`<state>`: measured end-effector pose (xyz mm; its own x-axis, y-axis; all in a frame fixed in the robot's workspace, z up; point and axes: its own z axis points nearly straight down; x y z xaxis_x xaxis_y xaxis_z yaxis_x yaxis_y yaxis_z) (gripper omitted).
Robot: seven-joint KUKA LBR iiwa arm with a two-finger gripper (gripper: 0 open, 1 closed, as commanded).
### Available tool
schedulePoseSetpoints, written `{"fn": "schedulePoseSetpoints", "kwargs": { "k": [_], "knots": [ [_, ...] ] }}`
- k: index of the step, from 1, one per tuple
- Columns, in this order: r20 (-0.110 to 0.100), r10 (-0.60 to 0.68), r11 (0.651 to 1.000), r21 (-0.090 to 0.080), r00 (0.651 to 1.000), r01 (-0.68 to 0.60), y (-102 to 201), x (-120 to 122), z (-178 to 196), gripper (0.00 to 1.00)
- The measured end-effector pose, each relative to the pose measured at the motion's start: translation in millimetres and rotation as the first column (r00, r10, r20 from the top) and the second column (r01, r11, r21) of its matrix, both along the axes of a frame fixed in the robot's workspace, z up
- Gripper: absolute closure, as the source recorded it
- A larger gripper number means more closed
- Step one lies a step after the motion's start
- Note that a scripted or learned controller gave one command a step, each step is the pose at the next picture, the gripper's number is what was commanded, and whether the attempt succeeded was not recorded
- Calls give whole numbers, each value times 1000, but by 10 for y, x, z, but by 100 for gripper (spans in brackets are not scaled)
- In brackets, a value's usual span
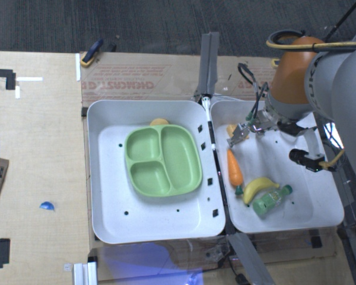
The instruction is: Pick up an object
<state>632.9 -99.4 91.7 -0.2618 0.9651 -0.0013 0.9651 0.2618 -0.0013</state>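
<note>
Carrot (234, 167), orange, lies in the right bin (320, 209) close to its left wall, long axis running roughly front to back, green stub at the near end. Just beside it toward the front edge sits a yellow banana (258, 188), curved, one tip near the carrot's lower end. Touching the banana on its front side is a green plastic bottle (268, 200), lying down, cap pointing toward the right wall. A small yellowish item (231, 129) sits near the bin's back left corner; too small to tell what it is.

Gripper (241, 133) is low over the back left part of the right bin, just above the carrot's far end and right next to the yellowish item. Fingers look metallic and point toward the left wall; whether they are spread or closed I cannot tell, and nothing is visibly between them. Grey arm (338, 82) with orange band comes in from the right edge.

Left bin (107, 206) holds a green divided plate (164, 159), three compartments, near the bin's middle. A yellow object (159, 122) peeks out behind the plate's back rim, mostly hidden.
</note>
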Motion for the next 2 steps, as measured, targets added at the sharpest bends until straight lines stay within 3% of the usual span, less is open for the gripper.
{"fn": "schedulePoseSetpoints", "kwargs": {
  "k": [1,2],
  "knots": [
    [3,11,1000,0,1000,-11,-20,266,11,0],
    [9,13,1000,-1,1000,-13,-19,291,158,100]
  ]
}}
